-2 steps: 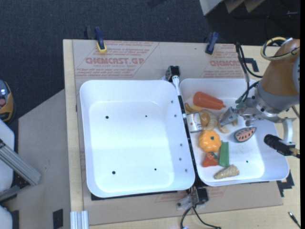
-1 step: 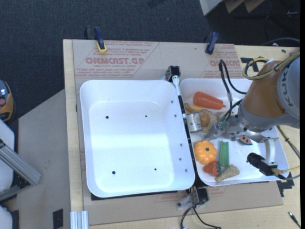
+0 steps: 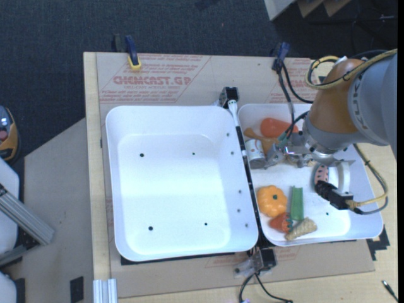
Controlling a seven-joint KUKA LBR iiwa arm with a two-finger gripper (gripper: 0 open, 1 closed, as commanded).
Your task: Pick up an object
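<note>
The arm (image 3: pixel 353 100) comes in from the right and bends down over the right bin (image 3: pixel 363 229). Its gripper (image 3: pixel 273 158) is low in the upper left part of this bin, close to the wall shared with the left bin (image 3: pixel 126 125). It is not possible to tell from the view if the fingers are open or closed, because they are small and mixed with other shapes there. Just beside the gripper, toward the back of the bin, lies an orange-red object (image 3: pixel 276 127) (its exact kind is not clear). In the front part of the same bin there is a small orange pumpkin (image 3: pixel 273 200), and next to it a green piece (image 3: pixel 295 202) that stands almost straight in the picture. Below these are a red piece (image 3: pixel 279 223) and a pale beige object (image 3: pixel 302 228), touching each other near the front wall. Both bins rest on the counter (image 3: pixel 158 74), which is covered with a brown sheet with red print
</note>
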